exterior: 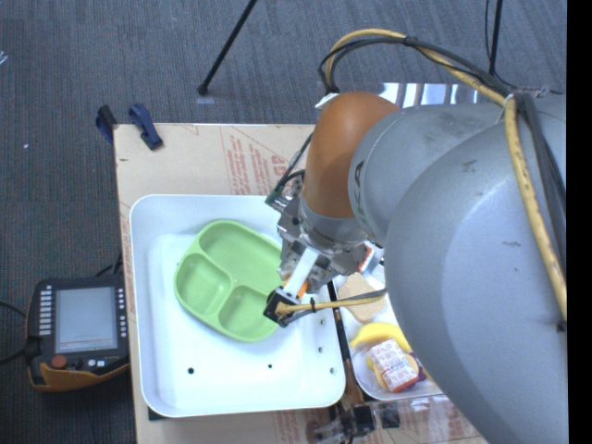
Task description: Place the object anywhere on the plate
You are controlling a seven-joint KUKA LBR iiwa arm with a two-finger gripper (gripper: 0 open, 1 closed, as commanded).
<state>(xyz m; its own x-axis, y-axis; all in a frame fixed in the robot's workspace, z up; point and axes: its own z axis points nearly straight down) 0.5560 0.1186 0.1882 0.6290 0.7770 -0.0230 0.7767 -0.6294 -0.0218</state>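
Note:
A light green plate (pixel 227 280) with three compartments lies in the left white bin (pixel 162 377), toward its upper middle. My gripper (pixel 298 271) hangs over the plate's right rim, pointing down from under the orange wrist band. The arm hides the gripper's tip and whatever lies beneath it. In the right bin (pixel 363 382), a yellow banana-shaped object (pixel 373 337) and a red and yellow packet (pixel 395 365) show below the arm. A tan flat piece (pixel 359 294) sits just above them.
The big grey arm covers most of the right bin. The left bin's front half is bare white floor. A teach pendant (pixel 79 326) rests on the floor at the left, and blue clamps (pixel 143 126) sit at the bench's back left corner.

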